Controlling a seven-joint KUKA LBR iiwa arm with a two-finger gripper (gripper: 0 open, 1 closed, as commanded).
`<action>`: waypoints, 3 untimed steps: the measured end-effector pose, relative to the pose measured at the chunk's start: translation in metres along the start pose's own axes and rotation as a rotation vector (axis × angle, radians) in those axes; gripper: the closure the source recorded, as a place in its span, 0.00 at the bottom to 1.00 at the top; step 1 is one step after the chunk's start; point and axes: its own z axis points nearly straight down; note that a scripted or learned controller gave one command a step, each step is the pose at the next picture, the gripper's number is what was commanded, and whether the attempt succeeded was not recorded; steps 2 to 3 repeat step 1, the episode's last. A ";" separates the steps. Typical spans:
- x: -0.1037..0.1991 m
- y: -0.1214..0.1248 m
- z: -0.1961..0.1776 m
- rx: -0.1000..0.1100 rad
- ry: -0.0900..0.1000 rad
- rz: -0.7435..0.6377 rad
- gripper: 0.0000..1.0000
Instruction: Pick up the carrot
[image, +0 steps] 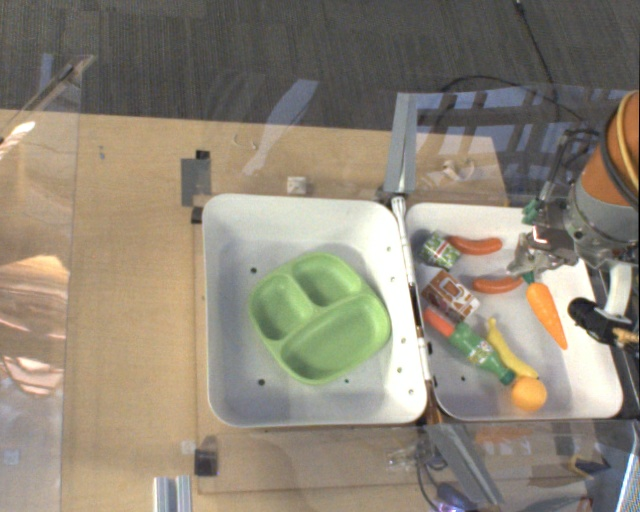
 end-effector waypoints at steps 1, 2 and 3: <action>0.039 0.028 -0.018 0.001 -0.001 -0.123 1.00; 0.039 0.028 -0.018 0.001 -0.001 -0.123 1.00; 0.039 0.028 -0.018 0.001 -0.001 -0.123 1.00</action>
